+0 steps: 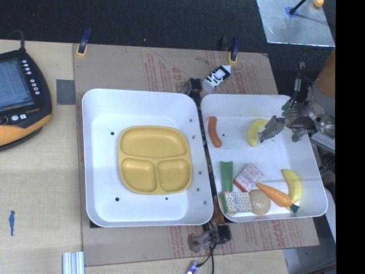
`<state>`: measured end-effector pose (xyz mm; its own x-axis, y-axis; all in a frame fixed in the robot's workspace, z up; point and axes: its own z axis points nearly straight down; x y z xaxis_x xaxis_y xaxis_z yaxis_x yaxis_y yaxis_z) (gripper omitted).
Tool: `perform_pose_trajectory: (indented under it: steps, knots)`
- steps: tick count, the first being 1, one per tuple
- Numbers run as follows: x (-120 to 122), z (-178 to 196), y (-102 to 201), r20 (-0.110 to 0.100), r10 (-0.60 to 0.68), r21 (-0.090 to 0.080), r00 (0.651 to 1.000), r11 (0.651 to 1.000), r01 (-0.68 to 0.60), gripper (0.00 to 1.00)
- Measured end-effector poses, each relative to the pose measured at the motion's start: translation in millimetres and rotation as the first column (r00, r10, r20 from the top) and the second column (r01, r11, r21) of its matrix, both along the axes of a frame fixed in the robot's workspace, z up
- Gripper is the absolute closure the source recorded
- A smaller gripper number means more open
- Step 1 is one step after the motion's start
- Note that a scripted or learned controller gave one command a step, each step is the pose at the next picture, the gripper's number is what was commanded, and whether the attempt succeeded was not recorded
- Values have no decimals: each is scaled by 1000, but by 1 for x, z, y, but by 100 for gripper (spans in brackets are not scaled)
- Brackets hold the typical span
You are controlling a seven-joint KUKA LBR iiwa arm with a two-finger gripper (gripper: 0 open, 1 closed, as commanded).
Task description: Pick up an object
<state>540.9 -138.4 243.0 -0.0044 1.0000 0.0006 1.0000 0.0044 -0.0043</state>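
Jaws look spread on my grey two-finger gripper, nothing pinched, hovering in the right shallow white bin with one fingertip touching the yellow curved lemon-like piece at its 9 o'clock. Red sausage lies further toward 9. Yellow banana and orange carrot sit around 5–6 o'clock. Yellow three-compartment plastic tray in left white bin.

You get even, fairly bright light from above; the two white bins wash out close to glare, with soft grey shadows along their inner walls. The dark floor at twelve o'clock loses all detail. Focus is soft throughout, and small objects look slightly blurred.
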Motion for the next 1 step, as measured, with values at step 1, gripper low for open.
perform_pose_trajectory:
  steps: [1]
  knots:
    - [75,-37,9,0,1,-3,1000,1000,-1,0]
